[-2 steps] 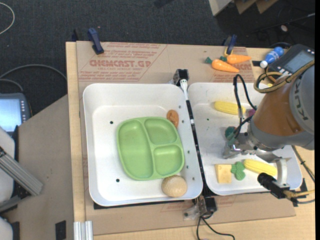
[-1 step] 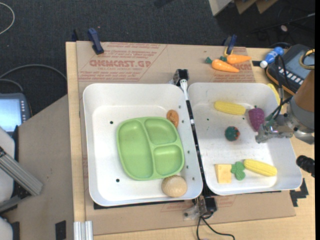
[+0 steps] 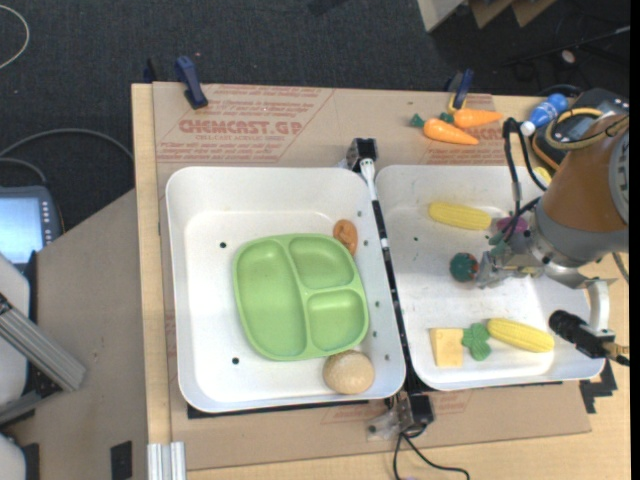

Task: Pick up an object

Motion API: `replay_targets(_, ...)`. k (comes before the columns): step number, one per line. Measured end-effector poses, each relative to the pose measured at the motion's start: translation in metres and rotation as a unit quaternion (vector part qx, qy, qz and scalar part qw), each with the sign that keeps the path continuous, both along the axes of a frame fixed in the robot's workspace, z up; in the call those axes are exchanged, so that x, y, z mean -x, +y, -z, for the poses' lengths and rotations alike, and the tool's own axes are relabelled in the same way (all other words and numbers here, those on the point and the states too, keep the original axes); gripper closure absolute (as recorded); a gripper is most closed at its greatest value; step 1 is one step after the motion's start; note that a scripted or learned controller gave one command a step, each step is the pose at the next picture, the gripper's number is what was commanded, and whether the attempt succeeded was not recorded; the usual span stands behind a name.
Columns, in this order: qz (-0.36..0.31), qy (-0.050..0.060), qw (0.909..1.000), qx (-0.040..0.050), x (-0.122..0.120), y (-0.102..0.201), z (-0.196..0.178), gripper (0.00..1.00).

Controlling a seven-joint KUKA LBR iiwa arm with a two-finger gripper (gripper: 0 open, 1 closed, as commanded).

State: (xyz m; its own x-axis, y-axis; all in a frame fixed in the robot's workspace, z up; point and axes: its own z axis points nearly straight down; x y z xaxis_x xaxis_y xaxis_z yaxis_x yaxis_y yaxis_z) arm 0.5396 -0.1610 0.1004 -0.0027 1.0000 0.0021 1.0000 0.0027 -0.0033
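Observation:
In the right bin [image 3: 420, 268] lie a corn cob [image 3: 458, 215] at the back, a small dark green round object [image 3: 461, 266] in the middle, and a yellow cheese wedge [image 3: 446, 348], a green broccoli piece [image 3: 476, 340] and a second yellow cob [image 3: 520, 336] along the front. My gripper [image 3: 490, 268] is low in this bin, just right of the dark green object and close to touching it. The arm's wrist hides the gripper's tips.
The left bin [image 3: 190, 268] holds a green divided plate [image 3: 300, 295], a small orange piece [image 3: 345, 233] and a beige round object [image 3: 349, 372]. Two toy carrots [image 3: 452, 128] lie on the bench behind the right bin. Blue clamps [image 3: 190, 80] sit at the back edge.

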Motion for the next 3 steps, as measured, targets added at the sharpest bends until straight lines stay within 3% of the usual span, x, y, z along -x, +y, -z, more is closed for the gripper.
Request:
replay_targets(1,0.001,-0.002,1.0000,0.0013,0.000,-0.001,-0.013,1.00)
replay_targets(2,0.001,-0.002,1.0000,0.0012,0.000,-0.001,-0.013,0.00)
replay_targets(3,-0.001,-0.003,1.0000,-0.0007,-0.090,-0.028,0.016,0.00)
